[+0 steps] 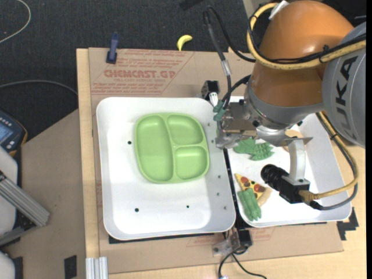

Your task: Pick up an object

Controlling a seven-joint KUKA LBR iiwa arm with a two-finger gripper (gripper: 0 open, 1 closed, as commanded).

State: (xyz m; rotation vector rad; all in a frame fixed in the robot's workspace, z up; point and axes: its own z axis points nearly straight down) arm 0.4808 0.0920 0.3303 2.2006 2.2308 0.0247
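Overhead, the camera view shows the bench carrying two shallow white bins side by side. The left bin holds a green divided plate, lying flat at its centre with three compartments facing up. The grey and orange arm reaches in from the right and stands over the far part of the right bin. The end effector sits low at that bin's inner wall, just beside a green leafy toy. Whether it is open, closed or gripping anything cannot be told. Nearer the camera in the same bin lie a toy pizza slice and a green pod-like toy, touching each other. Both are apart from the end effector.
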